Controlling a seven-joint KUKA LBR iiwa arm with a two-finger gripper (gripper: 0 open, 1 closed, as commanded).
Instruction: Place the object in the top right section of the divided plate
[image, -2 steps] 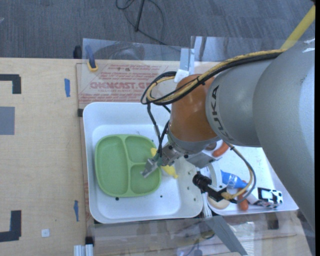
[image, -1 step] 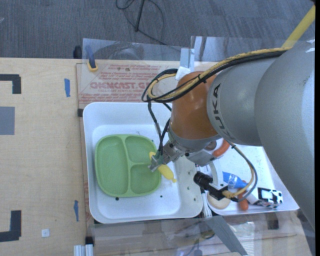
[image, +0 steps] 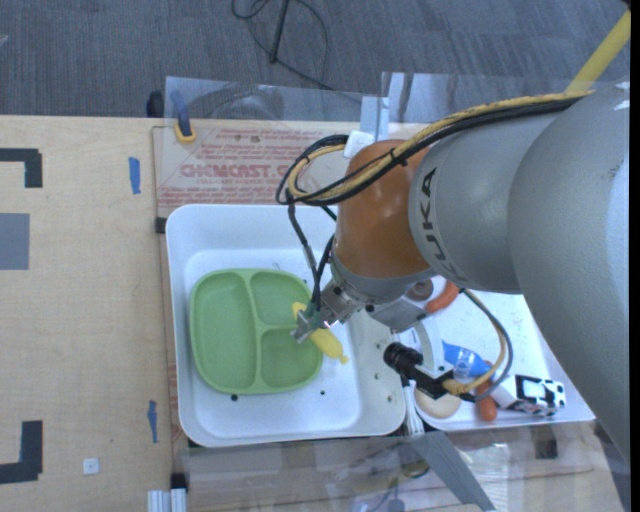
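Observation:
A green divided plate (image: 238, 335) lies in the left white bin (image: 200, 240). It has one long section on its left and two smaller ones on its right. A yellow banana-like object (image: 325, 341) lies at the plate's right rim, partly on the rim and partly over the bin floor. My gripper (image: 307, 324) hangs right above the yellow object's upper end, its thin fingers pointing down at the plate's right edge. The fingers look close together around the yellow piece's tip, but the grip itself is too small to make out.
The right bin (image: 520, 330) holds several small items: an orange piece (image: 446, 294), a blue and white packet (image: 464, 358), a beige round thing (image: 438, 402), a black and white block (image: 538, 394). The big grey arm covers most of that bin.

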